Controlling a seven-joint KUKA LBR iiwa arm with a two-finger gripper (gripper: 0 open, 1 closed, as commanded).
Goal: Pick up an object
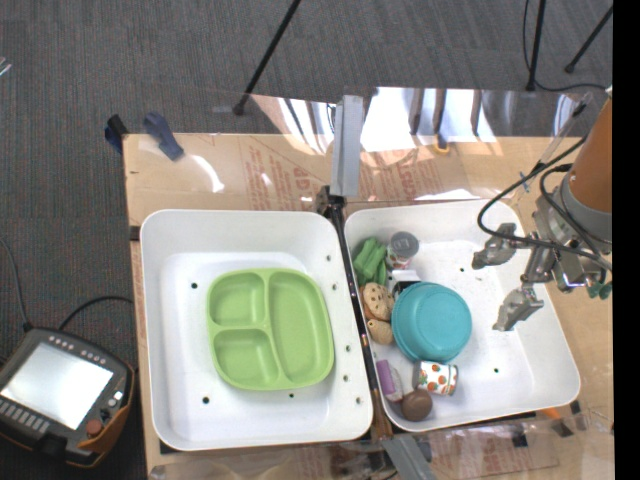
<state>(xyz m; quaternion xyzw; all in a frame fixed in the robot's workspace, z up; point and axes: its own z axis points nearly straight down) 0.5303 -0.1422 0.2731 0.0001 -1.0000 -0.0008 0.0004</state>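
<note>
Camera view, from the near edge: a handheld control pendant (60, 393) with a pale screen lies on the dark carpet at lower left, its cable trailing away. No brand or label can be read on any item; the red printing on the brown board (240, 173) under the bins is too faint to make out. The left bin (165, 268) holds a green divided plate (270, 328). In the right bin (530, 368), along its left side, lie a brown ball (417, 405), a small white cup with orange spots (436, 377), a purple piece (386, 376), a teal bowl (431, 321), a cookie-like toy (377, 301), green pieces (369, 259) and a small grey can (403, 245). The gripper (506, 285) hangs over the bare right half of that bin, its two fingers spread wide with nothing between them, well apart from the bowl. Beyond, a glossy panel reflects light, and tripod legs (275, 53) stand on grey carpet.
</note>
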